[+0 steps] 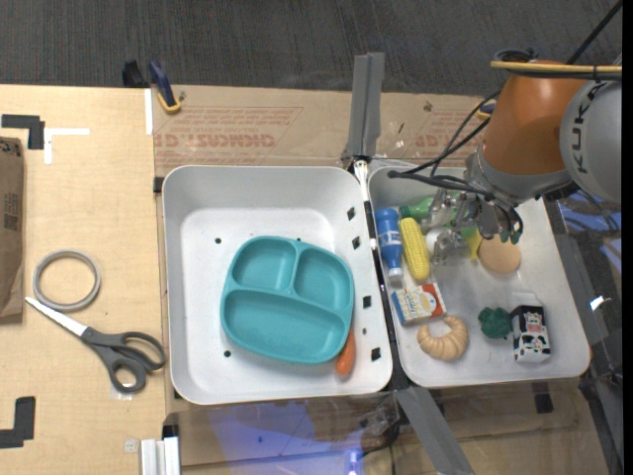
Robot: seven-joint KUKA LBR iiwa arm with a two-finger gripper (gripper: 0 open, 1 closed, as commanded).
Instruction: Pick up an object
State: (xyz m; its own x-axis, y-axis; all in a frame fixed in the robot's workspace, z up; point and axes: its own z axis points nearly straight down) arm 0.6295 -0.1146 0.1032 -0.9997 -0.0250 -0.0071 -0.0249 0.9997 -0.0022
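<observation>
A pair of grey-handled scissors (pixel 104 343) lies on the wooden bench (pixel 79 206) left of the bins, just below a roll of tape (pixel 66 279). A brown paper bag (pixel 10 228) sits at the left edge, and a blue clamp (pixel 163 85) grips the cardboard sheet (pixel 257 127) behind the bins.

tray (pixel 287 300) in left bin (pixel 188 295) (scissors (pixel 109 344) outside)

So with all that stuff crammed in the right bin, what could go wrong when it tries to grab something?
The tool hangs low among crowded things. The corn cob lies right against the blue bottle, so a grab there might catch both or knock one away. The egg-like ball beside the tool is round and could roll off if nudged. Dangling cables near the wrist might snag.
</observation>
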